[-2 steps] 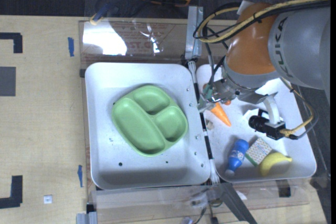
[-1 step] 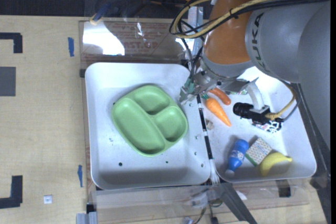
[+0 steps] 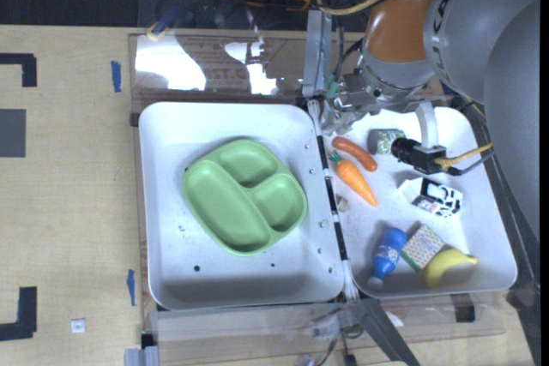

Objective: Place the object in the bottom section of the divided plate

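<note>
The jaws (image 3: 339, 105) hang at the top left corner of the right bin (image 3: 489, 210), close to the wall it shares with the left bin (image 3: 163, 210). Whether they stand apart or together I cannot tell; the wrist and cables hide them, and nothing shows gripped there.

The task names no particular object. Judging by nearness, the likeliest pick is the chili (image 3: 354, 152), a small glossy red-orange pepper lying just below the jaws, its long axis running from upper left to lower right. Just under it lies the carrot (image 3: 355, 182), orange, tapered, smooth like moulded plastic, on nearly the same slant. The two sit close, so a descent on one may nudge the other.

Further off in the same bin are a blue bottle (image 3: 388, 253), a patterned box (image 3: 421, 247), a yellow banana (image 3: 448, 267), a black-and-white piece (image 3: 439, 199) and a small green can (image 3: 385, 140).

The plate (image 3: 244, 195) is pale green matte plastic with rounded corners, set at a tilt in the left bin, well to the left of the jaws and across the wall. Raised ridges split it into three wells; the large lower one is probably the target. All wells look bare, so the placing is not yet done.
</note>
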Motion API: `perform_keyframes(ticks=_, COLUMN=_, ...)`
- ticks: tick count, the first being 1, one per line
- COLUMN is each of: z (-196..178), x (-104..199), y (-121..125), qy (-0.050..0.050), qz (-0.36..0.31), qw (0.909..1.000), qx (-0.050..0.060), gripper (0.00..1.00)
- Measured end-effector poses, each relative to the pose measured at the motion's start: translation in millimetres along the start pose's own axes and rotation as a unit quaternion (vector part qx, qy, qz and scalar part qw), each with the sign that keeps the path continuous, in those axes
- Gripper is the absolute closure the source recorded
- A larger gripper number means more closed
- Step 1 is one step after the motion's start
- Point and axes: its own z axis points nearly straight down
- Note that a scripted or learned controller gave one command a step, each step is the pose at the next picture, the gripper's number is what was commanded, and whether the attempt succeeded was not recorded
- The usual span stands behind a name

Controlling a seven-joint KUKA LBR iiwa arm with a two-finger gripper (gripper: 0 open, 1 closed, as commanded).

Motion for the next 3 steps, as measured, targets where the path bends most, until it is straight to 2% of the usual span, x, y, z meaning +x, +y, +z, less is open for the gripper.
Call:
perform_keyframes(ticks=1, z=23, x=-27, y=-52, qy=0.001, qz=-0.046, qw=0.9989, qx=0.002, gripper=1.0)
perform_keyframes(ticks=2, z=-7, x=71, y=-5, qy=0.001, qz=-0.025, qw=0.9997, qx=0.001, gripper=1.0)
perform_keyframes(ticks=3, z=-25, x=-18, y=-10, qy=0.0, qz=0.028, qw=0.9996, qx=0.0, gripper=1.0)
